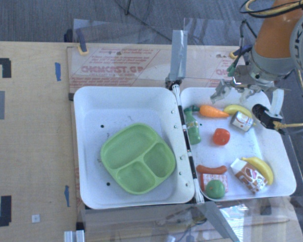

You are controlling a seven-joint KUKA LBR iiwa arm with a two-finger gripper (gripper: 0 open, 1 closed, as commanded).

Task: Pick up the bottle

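Bottle (193, 127), green, lies against the right bin's (285, 153) left wall beside a carrot (212, 111); likely light, rigid, slippery plastic, best pinched across its body; hand (236, 91) hovers apart, its opening unclear

The arm (285, 19) is cut off by the top-right frame edges.

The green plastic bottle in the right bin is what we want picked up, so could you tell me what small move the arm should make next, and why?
Probably shift the gripper leftward and a bit toward the camera. It hangs over the right white bin's far edge near the yellow banana, while the green plastic bottle lies along the bin's left wall, beside the orange carrot.
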